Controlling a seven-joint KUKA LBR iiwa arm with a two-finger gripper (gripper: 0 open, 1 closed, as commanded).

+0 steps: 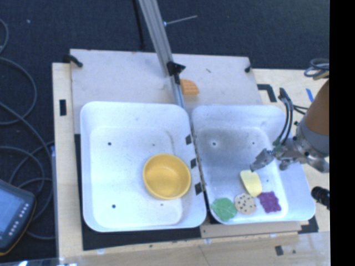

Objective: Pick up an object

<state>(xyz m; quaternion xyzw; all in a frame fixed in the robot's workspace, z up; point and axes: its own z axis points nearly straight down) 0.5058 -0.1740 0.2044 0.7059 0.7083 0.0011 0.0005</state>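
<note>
My gripper (pixel 273 162) hangs over the right bin (pixel 222 126) near its right wall, with the fingers spread open and nothing between them. Just below and left of it lies a small yellow block (pixel 250 183). Along the bin's front edge sit a green round piece (pixel 223 208), a tan cookie with dark dots (pixel 244 203) and a purple piece (pixel 270 201). A yellow bowl (pixel 166 175) stands upright in the left bin (pixel 111 132), close to the wall between the two bins.
A slanted metal pole (pixel 161 43) comes down to the back edge where the bins meet. A small orange object (pixel 189 87) lies on the bench behind the bins. Cables and a tablet (pixel 14 215) lie on the dark floor to the left.
</note>
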